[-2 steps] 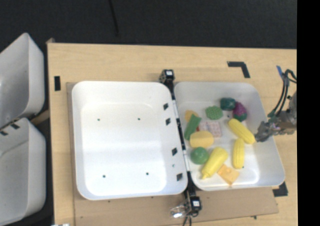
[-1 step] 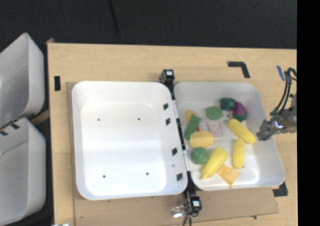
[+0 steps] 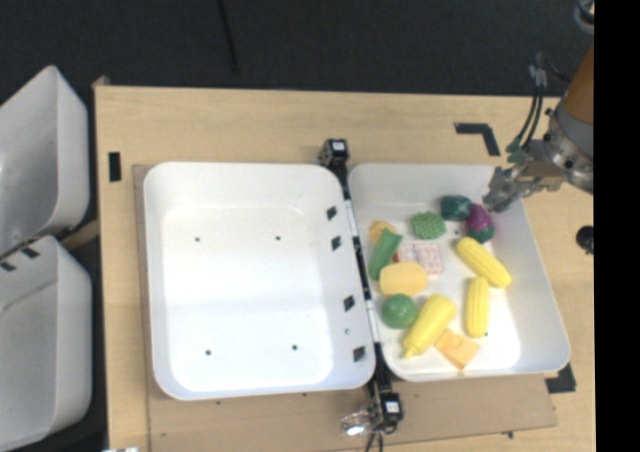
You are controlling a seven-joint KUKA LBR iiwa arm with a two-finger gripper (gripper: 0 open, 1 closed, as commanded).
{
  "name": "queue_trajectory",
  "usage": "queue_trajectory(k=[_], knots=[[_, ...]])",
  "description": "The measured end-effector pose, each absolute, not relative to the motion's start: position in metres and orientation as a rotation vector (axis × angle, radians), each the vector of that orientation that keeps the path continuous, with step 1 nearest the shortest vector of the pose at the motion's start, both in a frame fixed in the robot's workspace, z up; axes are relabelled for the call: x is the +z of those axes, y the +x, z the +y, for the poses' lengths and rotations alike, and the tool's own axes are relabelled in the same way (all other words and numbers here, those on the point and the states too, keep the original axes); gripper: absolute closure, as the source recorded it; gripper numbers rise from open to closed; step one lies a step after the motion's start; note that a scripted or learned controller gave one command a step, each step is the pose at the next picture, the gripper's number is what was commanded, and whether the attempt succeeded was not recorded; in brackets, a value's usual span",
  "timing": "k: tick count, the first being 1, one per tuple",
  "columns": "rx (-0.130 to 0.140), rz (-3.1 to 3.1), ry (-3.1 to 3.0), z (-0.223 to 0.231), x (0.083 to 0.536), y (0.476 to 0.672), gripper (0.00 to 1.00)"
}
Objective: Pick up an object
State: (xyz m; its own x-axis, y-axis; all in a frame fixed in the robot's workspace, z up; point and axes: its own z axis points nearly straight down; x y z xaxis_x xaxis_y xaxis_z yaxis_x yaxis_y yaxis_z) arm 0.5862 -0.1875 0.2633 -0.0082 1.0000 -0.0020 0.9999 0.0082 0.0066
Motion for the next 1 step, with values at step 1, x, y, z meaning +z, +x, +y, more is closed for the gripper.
queue_trajectory(k=[1], knots=[[-0.002,2.221,2.223,-0.1629,0.1183,0.5591,1.0]])
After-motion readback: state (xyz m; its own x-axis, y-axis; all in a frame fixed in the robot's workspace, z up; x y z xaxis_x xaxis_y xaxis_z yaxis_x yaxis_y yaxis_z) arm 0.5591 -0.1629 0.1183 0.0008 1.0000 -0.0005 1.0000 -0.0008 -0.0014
